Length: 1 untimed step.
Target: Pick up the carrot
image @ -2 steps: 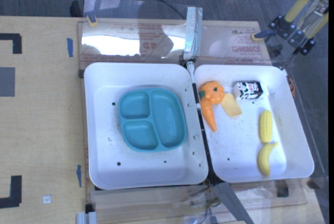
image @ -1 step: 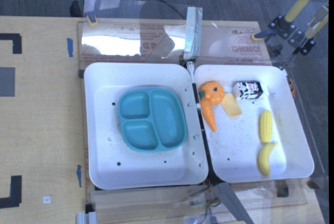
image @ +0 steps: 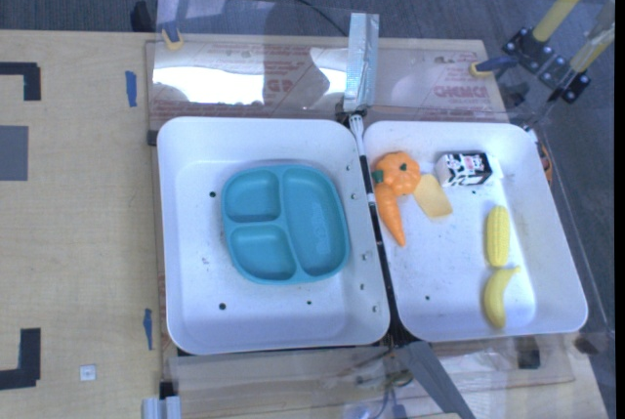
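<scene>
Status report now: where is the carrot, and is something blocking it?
Carrot lies in right bin, close by the left wall. Orange toy touching its top end, yellow block beside it. Not gripped.

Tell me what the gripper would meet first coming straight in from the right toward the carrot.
Likely the pale yellow block, lying just right of the carrot; the corn cob has its top end near that line too. Height above them can't be judged.

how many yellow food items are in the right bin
3: a corn cob near the right wall, a banana below it, and a pale cheese wedge beside the carrot. None looks hidden.
</scene>
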Available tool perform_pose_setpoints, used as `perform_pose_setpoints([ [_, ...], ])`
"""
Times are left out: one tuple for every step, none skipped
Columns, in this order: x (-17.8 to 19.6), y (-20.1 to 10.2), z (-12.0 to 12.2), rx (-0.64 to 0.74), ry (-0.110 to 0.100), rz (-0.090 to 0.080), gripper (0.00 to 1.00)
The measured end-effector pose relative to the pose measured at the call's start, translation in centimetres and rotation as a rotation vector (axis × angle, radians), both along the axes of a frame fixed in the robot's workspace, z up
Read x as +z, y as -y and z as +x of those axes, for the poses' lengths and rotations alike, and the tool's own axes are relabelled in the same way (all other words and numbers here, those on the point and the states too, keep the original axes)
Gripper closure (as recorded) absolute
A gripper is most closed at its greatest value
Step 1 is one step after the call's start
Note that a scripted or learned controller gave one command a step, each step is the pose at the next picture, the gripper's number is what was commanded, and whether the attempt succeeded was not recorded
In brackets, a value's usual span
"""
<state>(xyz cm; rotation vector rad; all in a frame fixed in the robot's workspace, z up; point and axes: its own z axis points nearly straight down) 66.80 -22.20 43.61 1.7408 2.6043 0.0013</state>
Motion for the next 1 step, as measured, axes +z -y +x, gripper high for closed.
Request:
perform_pose_setpoints([
  [0.03, 0.08, -0.03, -0.301, 0.002, 0.002, 1.0],
])
